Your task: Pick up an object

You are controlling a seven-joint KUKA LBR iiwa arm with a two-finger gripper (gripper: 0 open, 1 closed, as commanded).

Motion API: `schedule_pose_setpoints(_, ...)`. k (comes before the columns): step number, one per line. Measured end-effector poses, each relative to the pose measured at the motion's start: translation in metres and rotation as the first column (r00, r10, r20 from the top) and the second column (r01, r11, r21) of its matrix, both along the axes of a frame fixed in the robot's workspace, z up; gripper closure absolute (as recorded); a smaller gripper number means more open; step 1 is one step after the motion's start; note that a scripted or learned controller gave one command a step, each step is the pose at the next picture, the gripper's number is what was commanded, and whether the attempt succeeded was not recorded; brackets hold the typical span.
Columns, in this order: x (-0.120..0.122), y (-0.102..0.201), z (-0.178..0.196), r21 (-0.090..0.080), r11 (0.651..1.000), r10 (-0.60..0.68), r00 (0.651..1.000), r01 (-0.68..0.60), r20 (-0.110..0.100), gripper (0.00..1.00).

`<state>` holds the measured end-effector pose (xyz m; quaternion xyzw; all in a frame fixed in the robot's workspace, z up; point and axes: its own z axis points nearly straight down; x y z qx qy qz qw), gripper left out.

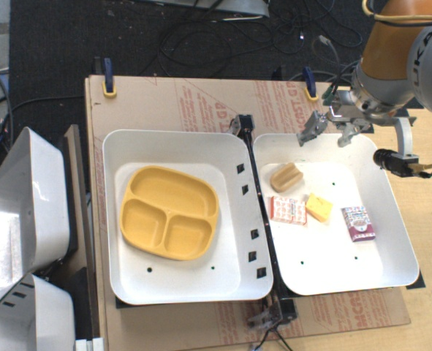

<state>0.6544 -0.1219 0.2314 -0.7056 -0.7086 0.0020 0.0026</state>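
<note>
My gripper hangs over the far edge of the right bin, with its two fingers spread apart and nothing between them. Below it in the right bin lie a tan bread-like piece, a red and white packet, a yellow block and a purple carton. The tan piece is the closest to the gripper, slightly down and to the left of it.
The left bin holds a yellow divided tray. A black divider with clips runs between the bins. White containers stand off the bench at the left. Blue clamps hold the board's far edge.
</note>
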Motion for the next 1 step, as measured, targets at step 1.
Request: schedule_pose_setpoints(1,-0.001,-0.0098,-0.052,-0.001,1.0,-0.007,1.0,0.007,0.0,0.0)
